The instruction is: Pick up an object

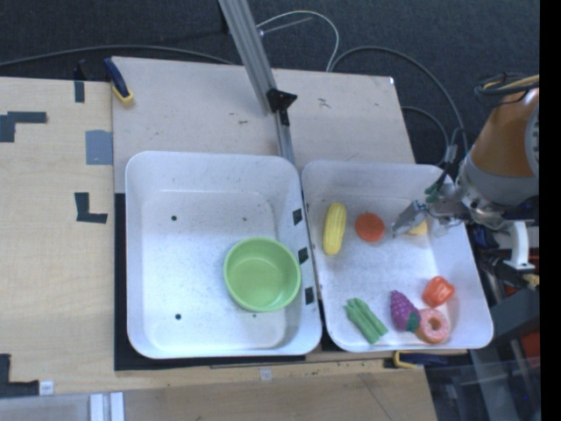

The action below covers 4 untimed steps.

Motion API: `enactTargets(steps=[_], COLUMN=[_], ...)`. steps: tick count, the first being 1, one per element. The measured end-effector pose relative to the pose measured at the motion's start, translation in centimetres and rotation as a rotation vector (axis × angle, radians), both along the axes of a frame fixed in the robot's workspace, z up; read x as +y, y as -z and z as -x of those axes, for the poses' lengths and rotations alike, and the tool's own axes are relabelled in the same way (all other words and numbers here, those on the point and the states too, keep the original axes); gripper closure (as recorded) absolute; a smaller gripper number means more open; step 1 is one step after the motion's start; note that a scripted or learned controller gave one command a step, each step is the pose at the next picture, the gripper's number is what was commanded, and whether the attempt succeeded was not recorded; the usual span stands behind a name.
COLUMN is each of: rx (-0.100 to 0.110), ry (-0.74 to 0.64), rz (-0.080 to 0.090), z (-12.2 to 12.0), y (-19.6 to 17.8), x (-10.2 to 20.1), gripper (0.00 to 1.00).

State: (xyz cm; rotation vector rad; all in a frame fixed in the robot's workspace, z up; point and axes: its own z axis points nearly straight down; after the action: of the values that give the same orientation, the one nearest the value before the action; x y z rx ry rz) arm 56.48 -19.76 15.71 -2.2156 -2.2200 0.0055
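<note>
A: Where's the gripper point(415, 224) now?

B: Low over the right bin point(396, 179), near its right wall; there's a small yellow piece point(420, 229) right at its tips, but I cannot tell whether it's gripped or just lying there, or whether the thing is clenched at all.

A: And nearby?

B: Tomato point(370, 227) just left of the gripper; corn point(334, 228) further left; pepper point(437, 291), donut point(433, 325), grapes point(401, 310) and a green vegetable point(365, 319) lie below it toward the front wall; well off to its left, a green bowl point(261, 274) sits in the left bin point(158, 169) on the worktop point(202, 103).
</note>
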Motion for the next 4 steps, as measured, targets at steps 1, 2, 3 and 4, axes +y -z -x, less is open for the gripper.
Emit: enactTargets(steps=[1,2,3,4], rx=[0.002,-0.006,-0.006,-0.011], ry=[0.001,0.000,-0.001,0.001], rz=[0.000,0.002,0.002,0.003], z=[1.0,0.9,0.9,0.3], y=[6.1,6.7,5.7,-0.4], x=[0.3,0.4,0.4,0.0], gripper=[0.00,0.00,1.00,1.00])
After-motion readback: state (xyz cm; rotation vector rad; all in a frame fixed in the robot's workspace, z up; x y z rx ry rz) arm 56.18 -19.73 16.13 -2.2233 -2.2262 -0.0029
